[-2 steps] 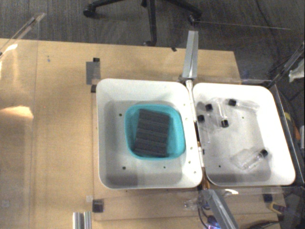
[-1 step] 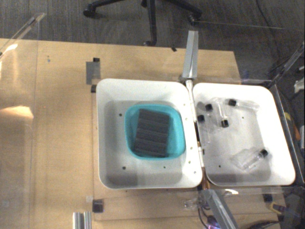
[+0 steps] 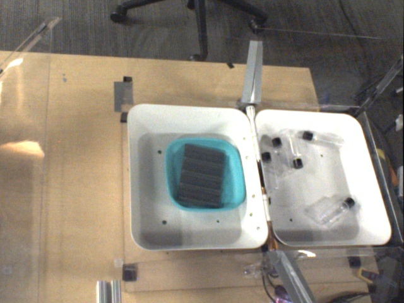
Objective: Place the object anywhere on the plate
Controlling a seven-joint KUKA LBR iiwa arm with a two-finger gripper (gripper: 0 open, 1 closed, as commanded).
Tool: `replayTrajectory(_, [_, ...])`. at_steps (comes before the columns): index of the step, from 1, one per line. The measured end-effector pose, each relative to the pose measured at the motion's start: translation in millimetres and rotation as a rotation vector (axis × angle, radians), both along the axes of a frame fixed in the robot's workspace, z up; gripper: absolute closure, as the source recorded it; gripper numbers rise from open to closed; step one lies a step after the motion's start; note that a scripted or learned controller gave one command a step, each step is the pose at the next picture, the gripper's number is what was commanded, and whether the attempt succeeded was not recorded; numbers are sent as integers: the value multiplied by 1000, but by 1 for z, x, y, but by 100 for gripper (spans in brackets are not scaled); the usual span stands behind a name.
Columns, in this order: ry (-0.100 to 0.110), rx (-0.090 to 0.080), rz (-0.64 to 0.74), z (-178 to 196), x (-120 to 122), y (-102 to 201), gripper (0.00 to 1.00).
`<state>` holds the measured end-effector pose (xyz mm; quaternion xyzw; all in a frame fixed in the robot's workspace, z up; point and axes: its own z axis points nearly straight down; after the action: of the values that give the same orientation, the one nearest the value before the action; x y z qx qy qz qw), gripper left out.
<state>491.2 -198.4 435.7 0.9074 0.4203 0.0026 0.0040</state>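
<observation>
KUKA arm, seen from above

The pose of the arm, wrist and gripper cannot be told from this view.

No legible text, labels, brand marks or numbers anywhere in view. The bins, the bench top and the items in them carry no readable markings at this resolution.

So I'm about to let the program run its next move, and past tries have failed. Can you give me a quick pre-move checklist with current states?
1. Teal plate sits flat in the left bin: ok.
2. Dark ridged block lies on the plate already: ok.
3. Block inside the plate's rim: ok.
4. Small clear black-capped vials lie loose in the right bin: ok.
5. Gripper state: cannot tell.
</observation>
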Motion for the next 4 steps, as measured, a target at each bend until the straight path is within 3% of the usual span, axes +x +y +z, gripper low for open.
replayTrajectory(2, [-2,2,-202,0,-2,-3,0])
replayTrajectory(3, [-2,6,-658,0,51,17,0])
replayTrajectory(4, [-3,6,-650,0,84,-7,0])
